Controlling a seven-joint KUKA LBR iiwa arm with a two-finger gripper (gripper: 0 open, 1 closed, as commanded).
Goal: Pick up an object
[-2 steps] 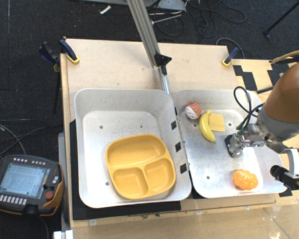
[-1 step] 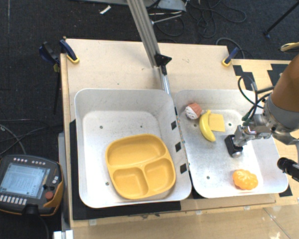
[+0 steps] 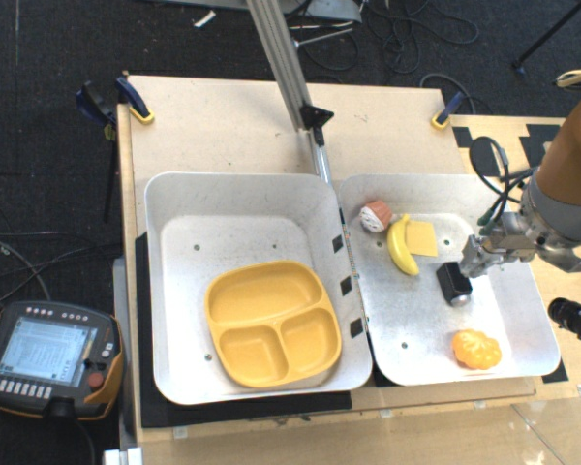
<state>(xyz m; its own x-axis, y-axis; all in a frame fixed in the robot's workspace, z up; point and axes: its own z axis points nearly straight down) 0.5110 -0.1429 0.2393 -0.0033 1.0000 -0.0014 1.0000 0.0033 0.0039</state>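
Note:
The right bin holds a yellow banana with a flat yellow square against its right side. A small red and white ball sits just left of the banana's top. An orange lump rests near the bin's front. My gripper reaches in from the right, low over the bin's right half. It is right of the yellow square and above the orange lump, apart from both. Nothing shows in its grasp.
The left bin carries a yellow divided plate in its front half. A metal pole slants up from the ridge between the bins. Clamps mark the bench's far corners.

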